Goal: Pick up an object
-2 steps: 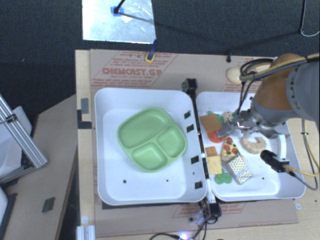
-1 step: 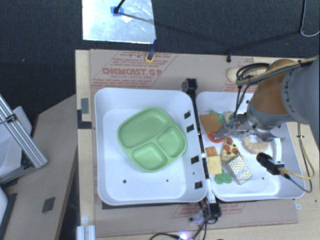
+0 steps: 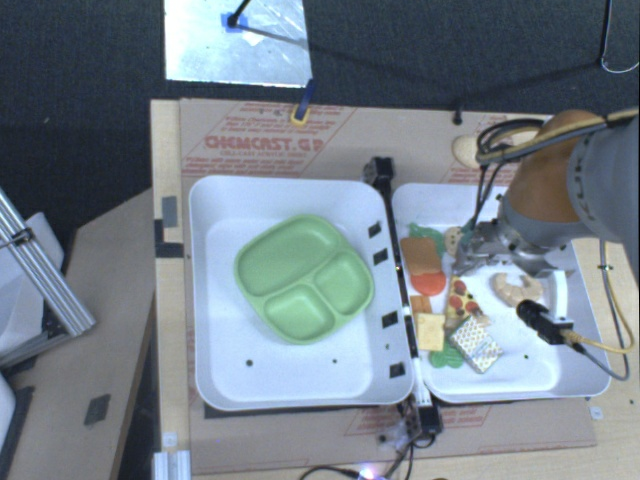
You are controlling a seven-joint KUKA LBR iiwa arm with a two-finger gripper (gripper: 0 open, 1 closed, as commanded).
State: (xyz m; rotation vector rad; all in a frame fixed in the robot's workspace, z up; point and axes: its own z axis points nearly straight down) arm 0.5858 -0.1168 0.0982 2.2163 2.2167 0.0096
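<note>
- Shiny foil sheet [image 3: 200, 38] lay on the dark floor at upper left of the frame, well clear of the bench.
- Left bin [image 3: 230, 363] held one thing: a green divided tray [image 3: 305, 278], flat, roughly centred and turned at a slant to the bin walls.
- Right bin [image 3: 525, 368] held the small clutter, all bunched along its left wall.
- Top of that bunch: a green leafy piece [image 3: 425, 234], and just below it a brown bread slice [image 3: 421, 257] touching a red tomato slice [image 3: 430, 283].
- Lower down: a yellow cheese square [image 3: 429, 331], a pizza slice [image 3: 463, 306] just right of it, and a silver checkered packet [image 3: 477, 347] at the bottom, tilted, apparently partly over a green scrap [image 3: 445, 359].
- Gripper [image 3: 468, 258] sat low in the upper middle of the right bin, just right of the bread slice and tomato slice and above the pizza slice.
- Whether it was released or clenched could not be told, since the wrist body hid the tips. Nothing was visibly held.
- Nearest pick candidates were the bread slice and tomato slice, beside the gripper on its left rather than under it. Contact could not be told.
- A beige curved piece [image 3: 516, 288] lay alone to the lower right of the gripper, apart from the other clutter.
- Arm [image 3: 560, 183] came in from the right edge of the frame, over the bin's upper right corner.
</note>
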